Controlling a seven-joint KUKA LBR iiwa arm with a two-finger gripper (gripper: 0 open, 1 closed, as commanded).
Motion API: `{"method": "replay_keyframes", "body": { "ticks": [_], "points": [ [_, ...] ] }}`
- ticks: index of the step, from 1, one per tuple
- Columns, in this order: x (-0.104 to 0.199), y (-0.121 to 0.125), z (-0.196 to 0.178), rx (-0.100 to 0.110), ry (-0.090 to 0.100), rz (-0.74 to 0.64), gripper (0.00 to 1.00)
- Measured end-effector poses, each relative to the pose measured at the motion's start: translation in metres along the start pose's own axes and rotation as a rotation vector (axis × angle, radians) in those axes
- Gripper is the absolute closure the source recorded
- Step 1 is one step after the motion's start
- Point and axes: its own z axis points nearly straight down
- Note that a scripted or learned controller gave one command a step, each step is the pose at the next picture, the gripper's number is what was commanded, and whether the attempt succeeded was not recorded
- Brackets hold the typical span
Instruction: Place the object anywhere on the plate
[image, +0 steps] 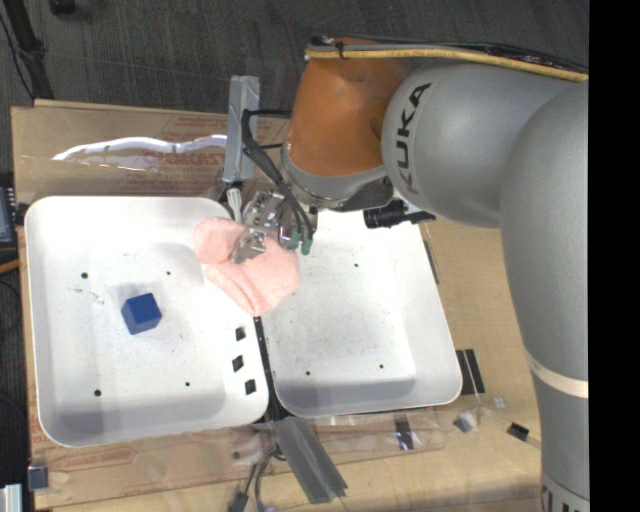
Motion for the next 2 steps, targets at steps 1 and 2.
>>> {"method": "replay_keyframes", "body": {
  "ticks": [1, 2],
  "points": [
    [0.038, 0.034, -0.011, 0.0, 0.0, -0.285, 1.0],
    [0.078, 0.074, -0.019, 0.0, -0.002, -0.291, 1.0]
  ]
}}
